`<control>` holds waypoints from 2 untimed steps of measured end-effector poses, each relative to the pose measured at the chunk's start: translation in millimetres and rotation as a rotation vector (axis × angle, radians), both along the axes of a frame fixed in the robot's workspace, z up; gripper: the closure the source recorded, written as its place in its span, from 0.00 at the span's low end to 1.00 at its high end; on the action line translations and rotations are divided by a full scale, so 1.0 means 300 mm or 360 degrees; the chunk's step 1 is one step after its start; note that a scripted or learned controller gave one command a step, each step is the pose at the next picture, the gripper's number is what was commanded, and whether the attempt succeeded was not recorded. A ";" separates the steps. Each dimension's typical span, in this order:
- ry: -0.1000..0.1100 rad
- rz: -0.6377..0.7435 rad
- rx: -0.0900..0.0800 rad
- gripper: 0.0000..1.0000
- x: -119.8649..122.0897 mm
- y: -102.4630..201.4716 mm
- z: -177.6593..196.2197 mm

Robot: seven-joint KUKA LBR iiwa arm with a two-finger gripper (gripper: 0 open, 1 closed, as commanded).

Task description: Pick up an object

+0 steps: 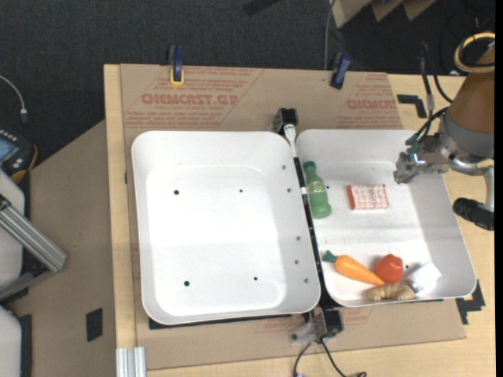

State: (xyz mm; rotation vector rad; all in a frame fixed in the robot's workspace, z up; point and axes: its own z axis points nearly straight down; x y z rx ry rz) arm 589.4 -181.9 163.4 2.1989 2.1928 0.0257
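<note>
Ginger root (391,292) lay beside the tomato (388,268) and carrot (354,269); beyond the tomato sat a red-patterned packet (368,197), with the end effector (406,166) hovering nearby, grip unclear.

A brown cardboard sheet (236,93) lies flat on the counter (78,210). Red letters are printed along its far edge. Two blue clamps hold that edge, one (176,63) at about 11 o'clock and one (340,69) at about 1 o'clock. A small black clip (286,120) sits at 12 o'clock where the two white bins meet, and another clip (324,324) sits at 6 o'clock. A grey metal rail (31,238) lies slanted at 9 o'clock. The floor (78,22) behind is dark grey carpet.
</note>
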 end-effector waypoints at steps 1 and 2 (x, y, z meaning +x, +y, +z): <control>-0.0006 0.0000 -0.0001 1.00 0.002 0.000 0.034; -0.0011 0.0001 -0.0004 1.00 0.005 0.000 0.068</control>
